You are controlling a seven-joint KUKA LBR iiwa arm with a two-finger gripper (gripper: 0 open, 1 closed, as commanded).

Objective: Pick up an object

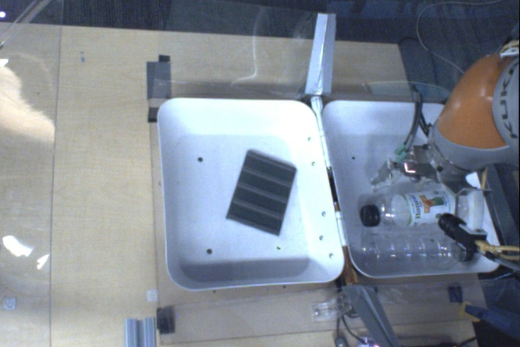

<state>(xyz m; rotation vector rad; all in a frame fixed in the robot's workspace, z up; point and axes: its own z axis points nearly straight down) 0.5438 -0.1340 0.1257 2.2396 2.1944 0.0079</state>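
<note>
Pale wood makes up the bench (89, 199), and two shallow white bins sit on it side by side, with dark floor beyond its far edge. Nearest me in the right bin (357, 134), a clear plastic tray (406, 253) lies along the front wall. Just behind it, a small clear bottle (409, 210) with a black cap lies on its side, cap pointing toward the divider between the bins. Above the bottle's far end hangs the gripper (412, 166), under the arm's orange band (478, 108); from where I stand I cannot tell how it is set. In the left bin (187, 126) a dark ribbed rectangular pad (262, 192) lies flat, tilted, near the middle.
</note>
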